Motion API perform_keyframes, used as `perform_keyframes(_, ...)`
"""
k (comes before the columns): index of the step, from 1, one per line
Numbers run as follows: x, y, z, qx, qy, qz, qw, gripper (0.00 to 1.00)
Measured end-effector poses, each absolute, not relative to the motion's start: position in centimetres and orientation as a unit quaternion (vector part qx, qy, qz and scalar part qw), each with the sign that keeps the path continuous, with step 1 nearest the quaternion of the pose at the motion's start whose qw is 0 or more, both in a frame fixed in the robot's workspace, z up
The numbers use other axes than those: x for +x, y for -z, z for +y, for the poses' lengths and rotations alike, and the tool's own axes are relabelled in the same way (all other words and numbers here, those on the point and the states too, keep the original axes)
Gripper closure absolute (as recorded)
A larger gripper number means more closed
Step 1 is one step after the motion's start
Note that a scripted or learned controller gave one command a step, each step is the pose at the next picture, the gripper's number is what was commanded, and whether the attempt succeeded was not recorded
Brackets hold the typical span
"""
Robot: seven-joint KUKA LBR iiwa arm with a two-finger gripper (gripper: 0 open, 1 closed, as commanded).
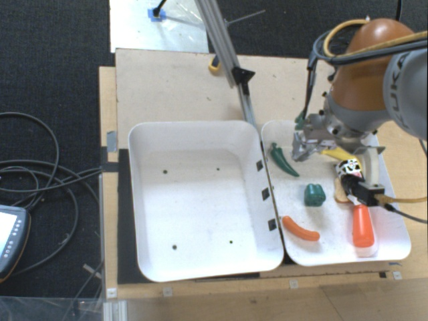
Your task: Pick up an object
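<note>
In the right bin (pixel 394 246), right of frame centre, the green pepper (pixel 283 160) is seen just left of and slightly below the gripper (pixel 302 148), its long axis slanting toward lower right, while the gripper's state cannot be told.

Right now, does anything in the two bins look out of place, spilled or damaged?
Nothing stands out. The green pepper, teal block, orange carrot and orange-red bottle lie loose in the right bin, with no spill or visible damage. The gripper hangs over its upper part.
</note>
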State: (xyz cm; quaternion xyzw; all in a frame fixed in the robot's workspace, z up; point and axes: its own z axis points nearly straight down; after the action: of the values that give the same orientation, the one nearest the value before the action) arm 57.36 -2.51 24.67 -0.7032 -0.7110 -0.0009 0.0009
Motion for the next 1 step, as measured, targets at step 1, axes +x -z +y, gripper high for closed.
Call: perform_keyframes(1,56.50,-24.74,2.84,-0.703,0.0011,-0.711,0.001,1.00)
